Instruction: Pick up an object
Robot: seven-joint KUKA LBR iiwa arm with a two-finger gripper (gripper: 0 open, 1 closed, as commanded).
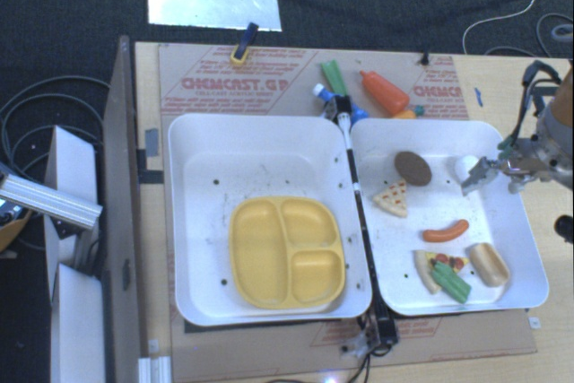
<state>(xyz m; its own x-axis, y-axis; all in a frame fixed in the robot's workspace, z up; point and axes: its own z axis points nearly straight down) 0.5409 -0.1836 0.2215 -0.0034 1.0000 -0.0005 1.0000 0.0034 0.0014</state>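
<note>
White plastic ball (466, 166) sat in the right bin (516, 220), just beside the tip of the end effector (475, 178) and touching it or very nearly so. It was the closest candidate for the pick. Whether the end effector was open or closed could not be told from this slanted view, and nothing was visibly held in it.

Other candidates in the same bin:
- brown round disc (413, 168), a little beyond the ball, away from the arm
- pizza-like wedge (392, 199), further out still, near the divider between the bins
- red sausage (446, 231), near, toward the front of the bench
- bread roll (489, 264), further toward the front
- green piece (451, 281), beside the roll, lying against a pale slice (425, 270)

Handling guess: all looked like toy food, so light, hard and rigid, not fragile.
- The ball was probably smooth and likely to roll or squirt out, so it would need a centred grip across its widest part.
- The sausage looked the safest pick: narrow, best pinched across its middle.
- The disc lay flat and low, so it would be hard to get under.
- The roll might be too wide unless taken across its short side.

Yellow divided tray (287, 251) lay in the far bin (193, 193), well apart from the end effector.
</note>
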